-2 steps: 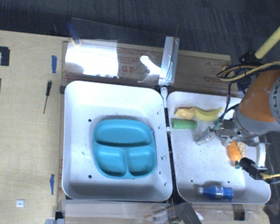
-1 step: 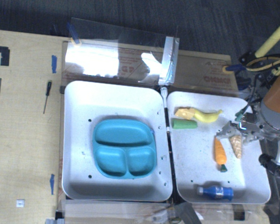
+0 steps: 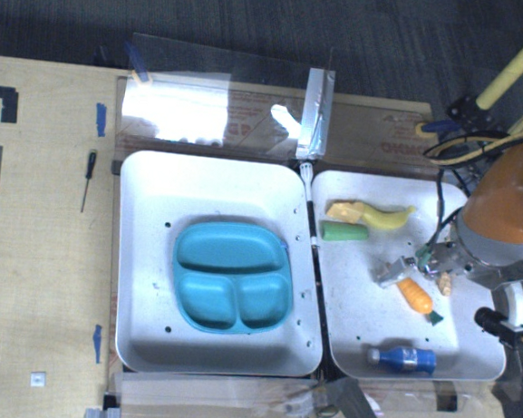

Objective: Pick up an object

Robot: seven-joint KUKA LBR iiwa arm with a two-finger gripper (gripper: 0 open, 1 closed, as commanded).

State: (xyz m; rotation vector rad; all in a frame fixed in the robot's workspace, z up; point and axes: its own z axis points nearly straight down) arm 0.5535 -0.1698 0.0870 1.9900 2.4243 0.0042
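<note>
Gripper [image 3: 402, 270] sat low in the right bin [image 3: 476, 359], mid-right, touching the toy carrot [image 3: 415, 294] — couldn't tell its grip; blue bottle [image 3: 403, 358] lay along the front edge.

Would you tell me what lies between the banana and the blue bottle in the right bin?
In the camera view, the toy carrot lies between the banana and the blue bottle.
</note>
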